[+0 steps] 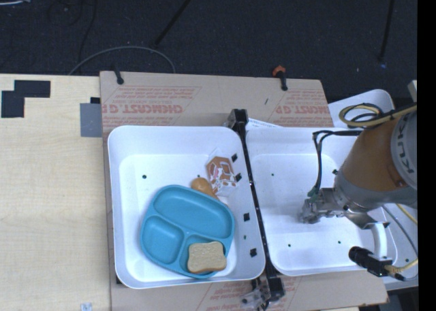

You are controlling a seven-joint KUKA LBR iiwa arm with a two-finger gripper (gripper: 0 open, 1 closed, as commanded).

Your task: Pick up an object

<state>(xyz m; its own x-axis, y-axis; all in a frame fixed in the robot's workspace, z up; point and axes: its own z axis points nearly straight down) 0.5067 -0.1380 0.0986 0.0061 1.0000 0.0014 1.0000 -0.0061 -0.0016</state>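
Nearest us in the left bin (126, 167), we see a slice of bread (206, 257) resting in the near right compartment of the blue divided plate (178, 224), whose long axis runs from near left to far right. Just beyond the plate's far edge lie a small orange food piece (202, 185) and a brown-and-white wrapper (221, 170), touching each other. In the right bin (286, 255) our gripper (310, 211) sits low over bare white floor, well apart from all of these. We cannot tell how it is set. By our judgement nothing is picked yet; the whole grasp remains
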